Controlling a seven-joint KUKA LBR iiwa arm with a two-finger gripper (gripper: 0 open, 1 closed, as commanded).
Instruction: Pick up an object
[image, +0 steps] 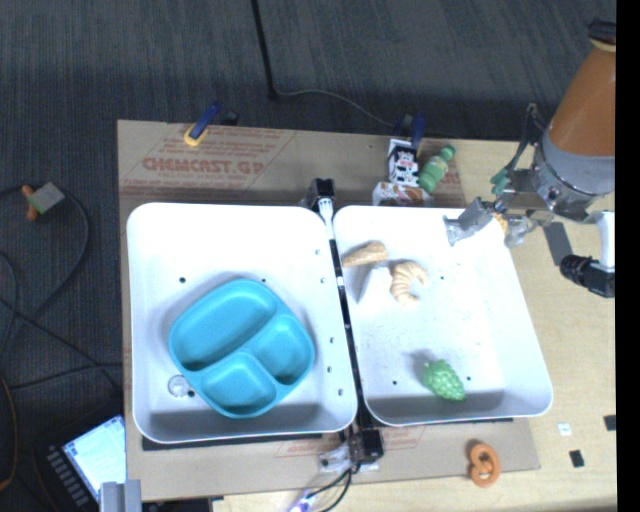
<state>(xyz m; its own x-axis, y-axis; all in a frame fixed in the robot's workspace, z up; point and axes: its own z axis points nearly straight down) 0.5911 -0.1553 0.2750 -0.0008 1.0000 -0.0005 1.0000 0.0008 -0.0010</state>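
The left bin (150, 300) holds a blue divided tray (240, 345), which sits flat and broad, so a two-finger pinch there would likely slide off its rim. In the right bin (520, 330) the graspable pieces lie apart from one another: a tan bread-like piece (364, 254) close to the divider between the bins, a curled croissant-like piece (407, 279) just beside it, and a green bunch of grapes (443, 380) nearer the front wall. The two tan pieces are near enough that a descent aimed at one could nudge the other, and the first could be pushed against the divider. The grapes look knobbly and may roll out of a closing pinch.

The gripper (478, 222) hangs over the back right corner of the right bin, well apart from all three pieces, touching nothing that can be made out. Its fingers seem to be spread a little with nothing between them, though the metal parts blur together here, so whether they are apart or together cannot be told with confidence
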